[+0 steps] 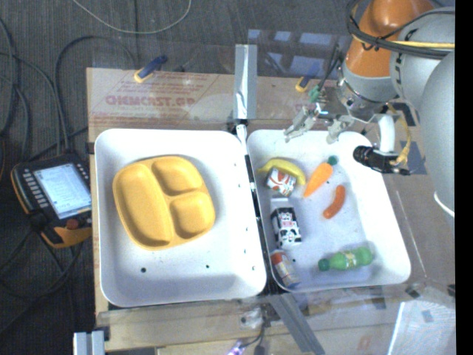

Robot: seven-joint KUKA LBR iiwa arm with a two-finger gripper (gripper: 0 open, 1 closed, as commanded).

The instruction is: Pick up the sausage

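Your gripper (319,122) hangs over the far rim of the right bin (384,198), fingers spread and pinching nothing. The sausage (334,201) lies well apart from it at about five o'clock, a smooth orange-red cylinder, slightly curved, its long axis running one o'clock to seven. Just beside it (at its ten o'clock) sits a tapered plastic carrot (318,178).

sausage (334,201) right of carrot (318,179)

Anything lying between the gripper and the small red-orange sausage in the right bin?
The orange carrot lies just left of that line; otherwise bare bin floor separates gripper from sausage, per the camera view.
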